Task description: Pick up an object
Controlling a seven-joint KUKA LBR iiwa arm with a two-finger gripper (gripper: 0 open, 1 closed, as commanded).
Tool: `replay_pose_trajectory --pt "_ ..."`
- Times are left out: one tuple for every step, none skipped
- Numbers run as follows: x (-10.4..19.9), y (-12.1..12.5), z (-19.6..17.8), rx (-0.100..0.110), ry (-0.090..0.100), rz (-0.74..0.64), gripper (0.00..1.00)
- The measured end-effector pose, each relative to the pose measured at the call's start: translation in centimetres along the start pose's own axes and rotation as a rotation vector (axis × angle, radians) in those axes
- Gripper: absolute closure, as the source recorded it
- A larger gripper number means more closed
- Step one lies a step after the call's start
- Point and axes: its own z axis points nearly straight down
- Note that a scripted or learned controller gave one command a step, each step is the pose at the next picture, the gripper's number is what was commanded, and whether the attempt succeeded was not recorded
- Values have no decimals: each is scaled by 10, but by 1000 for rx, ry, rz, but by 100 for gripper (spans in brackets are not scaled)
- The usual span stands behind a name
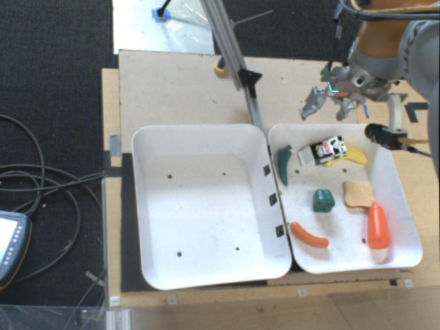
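1. Nearest me, the right bin (405,249) holds all the candidates: an orange bottle (377,229) against its near right wall, a carrot (309,236), a teal block (323,200), and a tan slice (358,194) just beside the bottle's top.
2. Further back lie a green pepper (284,162) against the divider, and a small printed box (324,150) touching a banana (355,157).
3. The left bin (199,139) sits alongside.
4. The gripper (330,102) hangs above the bin's far rim, fingers spread, nothing between them.
5. Risks, as I judge them: the box and banana touch, so a descent there may nudge one and miss both; the pepper hugs the wall, leaving a finger little room; the bottle could roll.
6. The bench (172,88) is bare board; beyond the bins a grey pole (227,36) slants across, with dark carpet and cables (41,184) to the left.
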Motion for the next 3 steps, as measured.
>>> replay_pose_trajectory --pt "4 -10 54 4 0 3 0" --pt "3 -3 114 4 0 3 0" --pt "1 -3 155 5 -3 3 0"
